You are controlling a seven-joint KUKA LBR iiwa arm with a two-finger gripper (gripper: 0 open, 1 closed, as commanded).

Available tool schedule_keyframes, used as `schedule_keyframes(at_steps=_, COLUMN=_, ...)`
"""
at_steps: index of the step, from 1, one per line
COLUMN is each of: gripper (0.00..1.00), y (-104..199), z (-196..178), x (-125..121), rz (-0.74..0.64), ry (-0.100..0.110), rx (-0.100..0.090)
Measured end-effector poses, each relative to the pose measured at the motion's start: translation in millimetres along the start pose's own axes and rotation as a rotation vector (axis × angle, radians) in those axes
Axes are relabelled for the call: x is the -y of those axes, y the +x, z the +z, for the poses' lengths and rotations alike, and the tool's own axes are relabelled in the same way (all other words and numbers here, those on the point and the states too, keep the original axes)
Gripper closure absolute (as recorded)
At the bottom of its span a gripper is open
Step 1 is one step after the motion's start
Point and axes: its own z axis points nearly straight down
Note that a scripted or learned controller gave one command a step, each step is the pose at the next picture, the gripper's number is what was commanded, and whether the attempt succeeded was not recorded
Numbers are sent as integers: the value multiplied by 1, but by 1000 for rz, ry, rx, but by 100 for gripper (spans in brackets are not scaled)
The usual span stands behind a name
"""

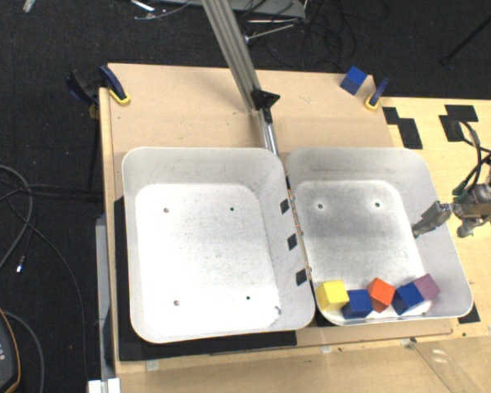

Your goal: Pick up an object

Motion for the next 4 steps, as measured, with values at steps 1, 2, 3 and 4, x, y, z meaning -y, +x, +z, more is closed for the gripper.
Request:
schedule_keyframes(at_steps=1, gripper=0, y=67, z=143, x=5, rz=-5, ry=8, rx=-4)
schedule_keyframes(at_steps=2, gripper=0, y=91, z=137, x=10, rz=-5, ry=2, rx=-2)
schedule_keyframes(at_steps=3, gripper=0, y=95, z=136, x=10, rz=-3, ry=1, rx=-1)
schedule_keyframes(at_steps=4, gripper=0, y=91, z=129, x=9, rz=-1, ry=-1, rx=0)
